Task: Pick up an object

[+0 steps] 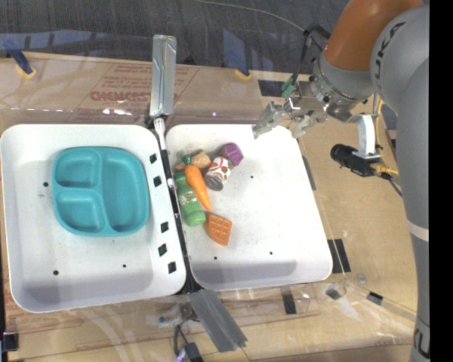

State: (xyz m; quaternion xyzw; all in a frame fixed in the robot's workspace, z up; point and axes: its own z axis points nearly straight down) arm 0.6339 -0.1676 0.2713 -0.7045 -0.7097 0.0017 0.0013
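Your pincer [281, 121] hung open and empty at the right bin's far edge; you needed to centre over the orange plastic carrot [198, 185].

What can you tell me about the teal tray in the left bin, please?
The teal tray is a rounded, matte plastic-looking plate with three compartments: two on its left side, one long one on the right. It lies flat on the floor of the left bin, toward the upper middle, apart from the walls. Nothing rests in it.
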